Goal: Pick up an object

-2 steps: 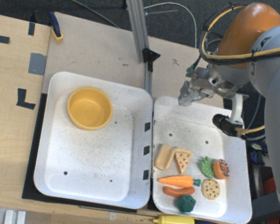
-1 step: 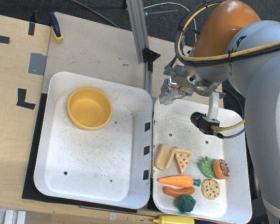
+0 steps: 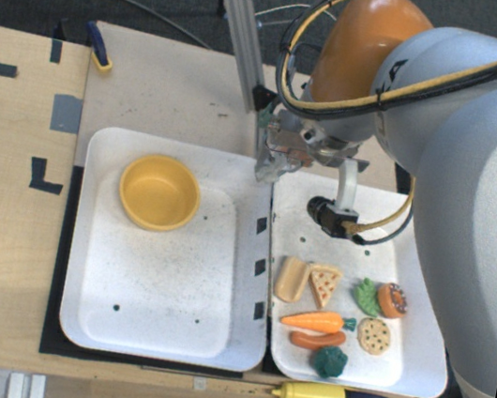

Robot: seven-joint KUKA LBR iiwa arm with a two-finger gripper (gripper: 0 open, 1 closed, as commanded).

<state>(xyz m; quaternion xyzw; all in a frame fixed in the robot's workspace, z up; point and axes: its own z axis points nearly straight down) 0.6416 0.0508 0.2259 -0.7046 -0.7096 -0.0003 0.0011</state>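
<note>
Looking down, we see two white bins side by side on bench. Left bin (image 3: 86, 308) holds yellow bowl (image 3: 159, 191) near its far left corner. Right bin (image 3: 419, 366) holds toy food at near end: bread slice (image 3: 291, 278), pizza wedge (image 3: 324, 286), carrot (image 3: 313, 321), sausage (image 3: 316, 340), broccoli (image 3: 329, 361), cookie (image 3: 374, 336), donut (image 3: 393, 300), green leaf (image 3: 367, 297). Gripper (image 3: 268, 170) hangs over divide between bins at far end, well apart from food. We cannot tell whether claw is open or closed. Yellow bottle (image 3: 313, 397) lies on bench just beside right bin's near rim.
</note>
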